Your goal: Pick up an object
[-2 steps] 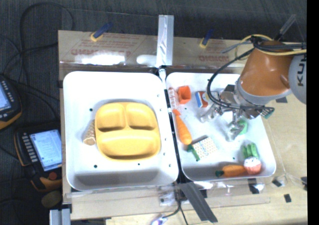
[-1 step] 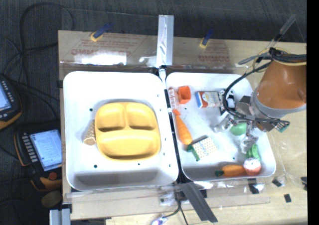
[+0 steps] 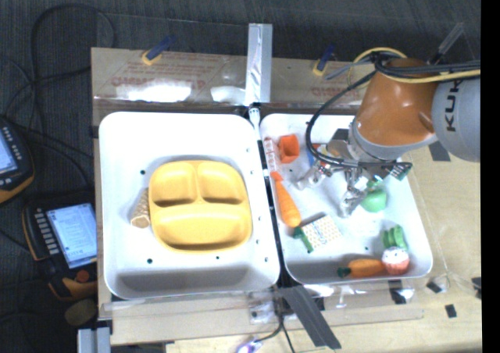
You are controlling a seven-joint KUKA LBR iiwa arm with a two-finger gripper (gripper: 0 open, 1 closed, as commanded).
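My gripper (image 3: 334, 187) hangs low over the right bin (image 3: 418, 211), below the orange wrist band. It is open: one finger (image 3: 314, 176) points left, the other (image 3: 352, 199) points down, with bare bin floor between them. A green ball-like toy (image 3: 376, 201) lies just right of the lower finger, touching or nearly touching it. An orange carrot (image 3: 287, 201) lies along the bin's left wall. A small orange block (image 3: 289, 147) sits at the far left corner. A white dotted card with a green edge (image 3: 319, 233) lies below the gripper.
Near the right bin's front corner lie a green piece (image 3: 394, 236), a red-and-white toy (image 3: 396, 262) and a second small carrot (image 3: 361, 268). The left bin (image 3: 117, 187) holds a yellow divided plate (image 3: 201, 203) with a tan cone (image 3: 141, 209) beside it. Cables loop above the gripper.
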